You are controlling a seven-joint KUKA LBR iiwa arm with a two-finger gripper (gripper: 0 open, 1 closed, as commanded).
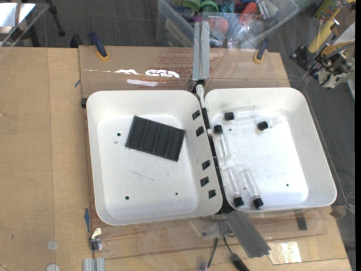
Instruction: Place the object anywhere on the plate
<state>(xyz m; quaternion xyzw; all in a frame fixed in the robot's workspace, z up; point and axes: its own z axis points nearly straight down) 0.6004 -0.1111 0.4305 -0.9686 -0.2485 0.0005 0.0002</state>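
- Two shallow white bins sit side by side on a wooden bench (34,151), seen from above at a slant.
- The left bin (101,208) holds a dark, flat, ribbed rectangular slab (155,138), lying slightly askew toward the bin's upper middle. No ordinary dish is evident, so this slab is probably the plate for the task.
- The right bin (316,168) holds several clear tubes with black caps (237,185): one near the top, one along the left wall, and two near the bottom left, side by side.
- Judgement: the tubes look light, stiff and smooth, likely to roll or slip; gripping across the middle of a barrel seems safest.
- The tubes are see-through against white, so their outlines are hard to trace, and the exact count is uncertain.
- Which tube is the intended object cannot be told.
- The claw's state cannot be told from this view.
- A crate of bright items (225,4) sits behind the bins, cut off at the top edge.
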